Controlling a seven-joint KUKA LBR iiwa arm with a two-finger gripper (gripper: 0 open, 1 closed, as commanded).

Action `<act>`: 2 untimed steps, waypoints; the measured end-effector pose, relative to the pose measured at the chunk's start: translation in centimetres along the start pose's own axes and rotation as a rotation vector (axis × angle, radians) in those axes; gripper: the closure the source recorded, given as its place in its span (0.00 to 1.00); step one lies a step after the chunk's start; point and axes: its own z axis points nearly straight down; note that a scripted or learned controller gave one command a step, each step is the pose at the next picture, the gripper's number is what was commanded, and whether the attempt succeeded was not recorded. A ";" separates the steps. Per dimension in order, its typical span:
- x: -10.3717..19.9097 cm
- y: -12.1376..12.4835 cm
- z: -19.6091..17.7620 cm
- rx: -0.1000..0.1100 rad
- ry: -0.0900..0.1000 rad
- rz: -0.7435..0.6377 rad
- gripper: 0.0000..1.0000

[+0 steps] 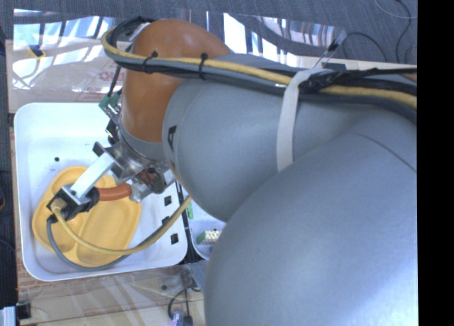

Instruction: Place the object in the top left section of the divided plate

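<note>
The orange object (113,193) sits at the tip of the hand (139,184), over the yellow plate (106,236) in a white bin (28,133); I cannot tell whether the hand is wide, narrow or holding it, so a loose grip could drop it in the wrong section.

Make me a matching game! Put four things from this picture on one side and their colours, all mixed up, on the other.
Things:
1. divided plate
2. bin holding the plate
3. arm
4. band above the wrist

Colours:
A. grey
B. yellow
C. orange
D. white

Pairs: 1-B, 2-D, 3-A, 4-C
</note>
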 end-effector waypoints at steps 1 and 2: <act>1.3 -2.0 11.4 0.001 -0.001 0.113 1.00; -1.3 2.1 8.8 0.002 0.002 0.376 1.00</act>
